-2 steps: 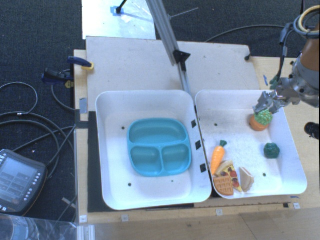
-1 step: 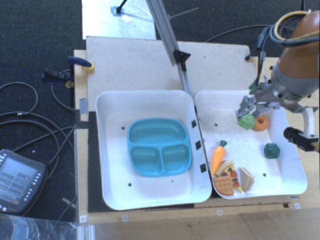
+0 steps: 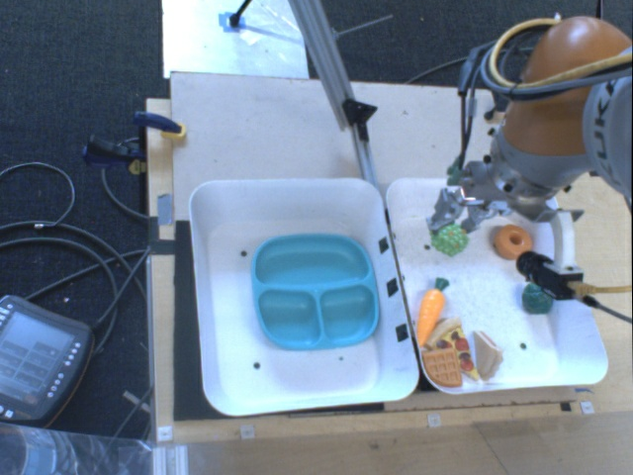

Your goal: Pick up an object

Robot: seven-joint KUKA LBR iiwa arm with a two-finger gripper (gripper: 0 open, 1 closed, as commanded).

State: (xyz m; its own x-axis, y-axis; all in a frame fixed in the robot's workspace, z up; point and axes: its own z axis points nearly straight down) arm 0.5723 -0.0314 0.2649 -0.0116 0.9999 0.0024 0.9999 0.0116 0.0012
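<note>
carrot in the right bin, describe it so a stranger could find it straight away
Look at the right bin, along its left wall beside the divider. The carrot lies there, below the green broccoli and just above the waffle. It is the only long orange piece with a green top; the donut is round.
</note>
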